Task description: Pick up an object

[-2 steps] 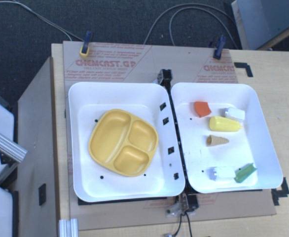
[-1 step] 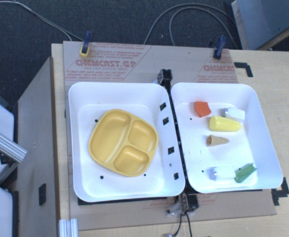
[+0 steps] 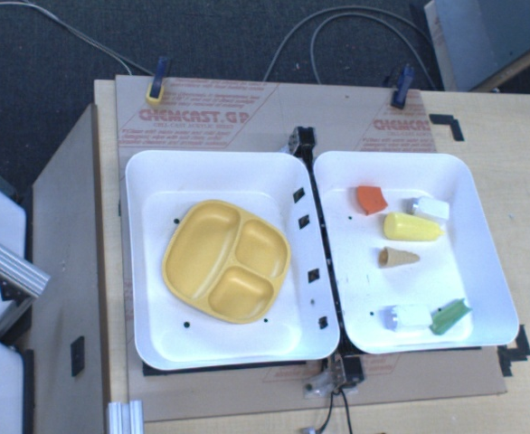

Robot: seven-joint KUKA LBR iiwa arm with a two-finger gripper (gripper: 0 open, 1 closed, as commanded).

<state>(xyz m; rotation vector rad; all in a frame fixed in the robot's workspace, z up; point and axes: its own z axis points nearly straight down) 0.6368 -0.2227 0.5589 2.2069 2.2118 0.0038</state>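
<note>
Green object lies at right bin front edge, beside a clear item; yellow divided tray occupies left bin

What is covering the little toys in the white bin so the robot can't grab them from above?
Nothing visible. The orange block, yellow piece, tan cone and green piece lie uncovered in the right bin.

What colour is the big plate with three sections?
Yellow. The plate shows best in the camera view, in the left bin.
</note>
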